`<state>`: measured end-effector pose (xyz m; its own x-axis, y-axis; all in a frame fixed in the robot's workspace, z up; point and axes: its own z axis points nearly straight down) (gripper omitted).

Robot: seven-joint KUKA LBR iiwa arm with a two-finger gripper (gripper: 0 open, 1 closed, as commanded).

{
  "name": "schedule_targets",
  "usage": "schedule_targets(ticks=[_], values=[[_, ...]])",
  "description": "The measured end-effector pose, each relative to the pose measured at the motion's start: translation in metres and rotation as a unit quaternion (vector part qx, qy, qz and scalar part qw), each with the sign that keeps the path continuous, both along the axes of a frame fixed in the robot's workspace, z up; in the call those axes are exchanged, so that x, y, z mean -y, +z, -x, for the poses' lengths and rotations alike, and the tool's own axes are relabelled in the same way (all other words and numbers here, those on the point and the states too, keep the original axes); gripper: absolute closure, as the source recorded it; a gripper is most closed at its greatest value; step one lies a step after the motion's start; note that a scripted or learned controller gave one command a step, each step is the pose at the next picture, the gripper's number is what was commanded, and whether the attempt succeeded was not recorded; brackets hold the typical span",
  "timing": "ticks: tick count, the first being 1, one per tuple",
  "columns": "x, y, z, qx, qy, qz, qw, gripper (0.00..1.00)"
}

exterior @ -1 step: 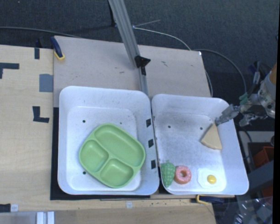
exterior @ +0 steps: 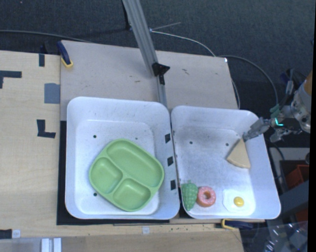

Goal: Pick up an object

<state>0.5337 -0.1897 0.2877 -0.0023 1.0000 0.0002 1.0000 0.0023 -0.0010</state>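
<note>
A tan wedge (exterior: 240,155) lies in the right bin (exterior: 259,204) just below the gripper (exterior: 266,130), whose fingers seem spread apart and hold nothing.

Hand (exterior: 267,131) low at the right, fingers spread apart
</note>
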Motion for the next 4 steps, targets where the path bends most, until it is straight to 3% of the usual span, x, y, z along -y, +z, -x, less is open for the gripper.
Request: schedule_targets(ticks=[3,4], values=[[0.014,-0.156,-0.009,-0.003,-0.001,-0.0001,1.0,0.0],[0.013,-0.144,-0.011,-0.001,0.0,-0.0004,1.0,1.0]])
